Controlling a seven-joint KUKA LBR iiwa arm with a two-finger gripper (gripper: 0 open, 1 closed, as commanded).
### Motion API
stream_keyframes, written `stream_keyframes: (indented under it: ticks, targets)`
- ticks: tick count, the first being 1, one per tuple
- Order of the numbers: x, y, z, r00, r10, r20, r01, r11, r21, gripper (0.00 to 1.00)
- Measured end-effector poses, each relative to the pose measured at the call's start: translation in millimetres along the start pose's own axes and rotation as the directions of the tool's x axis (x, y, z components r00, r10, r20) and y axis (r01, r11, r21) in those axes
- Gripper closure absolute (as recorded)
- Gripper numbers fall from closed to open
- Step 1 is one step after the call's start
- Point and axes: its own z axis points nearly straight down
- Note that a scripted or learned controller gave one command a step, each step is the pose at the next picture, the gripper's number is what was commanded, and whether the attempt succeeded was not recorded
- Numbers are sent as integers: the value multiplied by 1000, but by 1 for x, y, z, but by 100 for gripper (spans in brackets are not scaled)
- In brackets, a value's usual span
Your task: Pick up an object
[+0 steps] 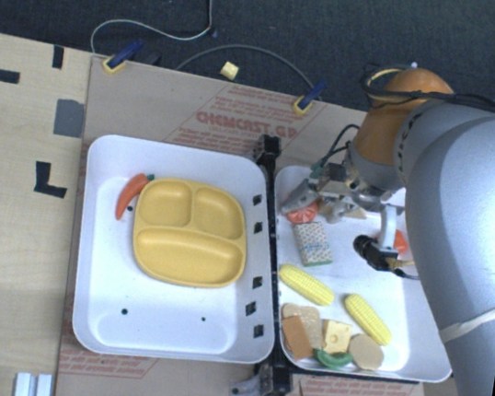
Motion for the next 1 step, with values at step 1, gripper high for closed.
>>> stream_keyframes:
  ticks: [1]
  targets:
    - [0,-2,0,1000,3,1,-3,1000,-7,0]
